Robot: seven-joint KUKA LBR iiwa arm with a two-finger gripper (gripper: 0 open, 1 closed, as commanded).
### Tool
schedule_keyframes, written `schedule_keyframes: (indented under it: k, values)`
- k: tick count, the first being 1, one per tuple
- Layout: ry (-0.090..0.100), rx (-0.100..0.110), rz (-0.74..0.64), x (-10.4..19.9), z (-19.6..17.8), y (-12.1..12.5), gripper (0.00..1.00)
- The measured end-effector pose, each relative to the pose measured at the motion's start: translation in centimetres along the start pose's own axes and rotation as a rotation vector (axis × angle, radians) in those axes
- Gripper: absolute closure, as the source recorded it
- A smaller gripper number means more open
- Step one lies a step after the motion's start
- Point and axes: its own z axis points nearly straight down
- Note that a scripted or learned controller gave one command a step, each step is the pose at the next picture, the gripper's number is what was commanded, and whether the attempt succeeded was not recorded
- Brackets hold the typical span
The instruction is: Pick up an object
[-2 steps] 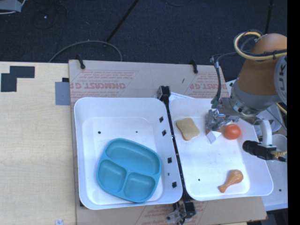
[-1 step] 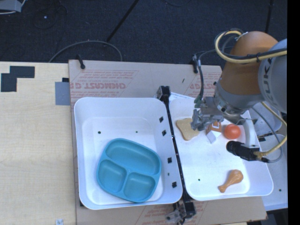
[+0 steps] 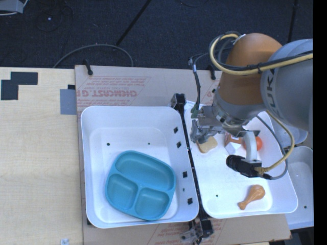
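Note:
My gripper point(image 3: 201, 135) hangs low over the left part of the right bin point(image 3: 219, 208), close to the divider between the bins. A tan, bread-like piece point(image 3: 208, 146) lies directly under and just in front of it; I cannot see whether they touch. A tan toy drumstick point(image 3: 252, 196) lies near the bin's front right corner. An orange-red object point(image 3: 258, 143) peeks out behind the wrist bracket, mostly hidden.
The left bin point(image 3: 97, 121) holds a blue divided plate point(image 3: 140, 185) toward its front. The arm's big orange and grey body point(image 3: 255, 80) covers the back of the right bin. A cardboard sheet point(image 3: 117, 88) lies under both bins.

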Motion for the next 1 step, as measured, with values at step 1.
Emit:
schedule_keyframes:
  k: [1]
  values:
    - [-0.002, 0.002, 0.002, 5.04, 1.50, 0.41, 1.00]
